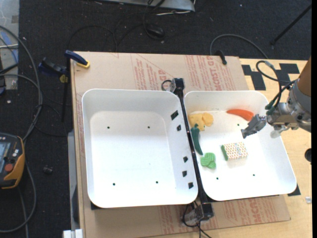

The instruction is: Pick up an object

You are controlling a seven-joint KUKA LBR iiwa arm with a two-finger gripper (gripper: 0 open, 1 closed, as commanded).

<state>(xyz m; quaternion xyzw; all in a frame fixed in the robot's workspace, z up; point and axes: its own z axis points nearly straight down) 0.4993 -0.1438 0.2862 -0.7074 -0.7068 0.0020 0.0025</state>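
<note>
My gripper hangs over the right bin, reaching in from the right edge. It is between an orange curved piece just up-left of it and a small patterned box below-left of it. I see nothing held in it. Further left in the same bin are a yellow lump, a long dark green piece along the bin's left wall, and a light green lump.
The left bin stands beside the right one, with a black divider between them. Both rest on a cardboard sheet. Cables and a blue-yellow clamp lie beyond the bins.
</note>
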